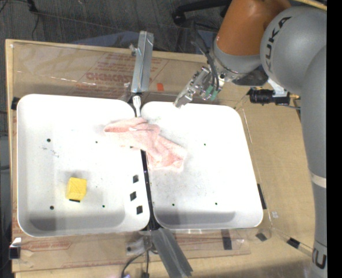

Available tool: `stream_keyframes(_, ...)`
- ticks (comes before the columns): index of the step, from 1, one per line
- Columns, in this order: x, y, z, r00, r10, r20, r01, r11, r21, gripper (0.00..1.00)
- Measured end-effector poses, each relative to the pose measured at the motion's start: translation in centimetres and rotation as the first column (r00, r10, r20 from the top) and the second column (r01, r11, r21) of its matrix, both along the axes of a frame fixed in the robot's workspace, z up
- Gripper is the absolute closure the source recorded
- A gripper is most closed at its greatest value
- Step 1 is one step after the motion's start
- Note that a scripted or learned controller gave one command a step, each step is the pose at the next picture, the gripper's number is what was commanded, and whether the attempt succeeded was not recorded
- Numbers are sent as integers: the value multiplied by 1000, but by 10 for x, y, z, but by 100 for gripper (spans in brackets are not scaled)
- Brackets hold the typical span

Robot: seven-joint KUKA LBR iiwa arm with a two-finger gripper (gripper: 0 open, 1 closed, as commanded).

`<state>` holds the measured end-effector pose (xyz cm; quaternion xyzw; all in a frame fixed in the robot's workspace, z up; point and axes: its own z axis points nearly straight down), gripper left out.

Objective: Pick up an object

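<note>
Two shallow white plastic bins side by side on the bench: left bin (32,155), right bin (240,172). Grey arm with an orange band (246,22) reaching in from the upper right of the frame. Two-finger gripper (185,99) hovering just over the far rim of the right bin, near its upper-left corner, tilted down and to the left. Nothing between the fingers; too small and too angled to tell whether spread wide or pinched narrow, so cannot tell.

Two candidates on offer. Crumpled pale pink cloth (151,141) draped right across the seam between the bins, one end in the left bin, the bulkier end in the right, centre of the frame. Small yellow foam block (76,189) sitting alone in the lower left of the left bin, well apart from everything.

Step in hand, by the look of it: the approach, nothing grasped yet. Cloth the nearer target, just below and left of the gripper. Next move likely a descent onto the thick fold in the right bin, clear of the raised divider. Risk: soft fabric slipping out, or snagging on the rims at the seam.
</note>
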<state>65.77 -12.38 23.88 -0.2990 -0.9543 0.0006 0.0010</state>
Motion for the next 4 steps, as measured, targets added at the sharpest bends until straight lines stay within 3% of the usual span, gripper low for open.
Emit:
stream_keyframes(1,-50,16,-67,940,-341,-7,341,940,-2,100)
stream_keyframes(2,-23,82,61,993,119,1,-119,993,0,100)
stream_keyframes(3,-20,58,-1,936,351,-4,-351,936,3,100)
stream_keyframes(4,-19,47,20,826,564,1,-564,826,2,100)
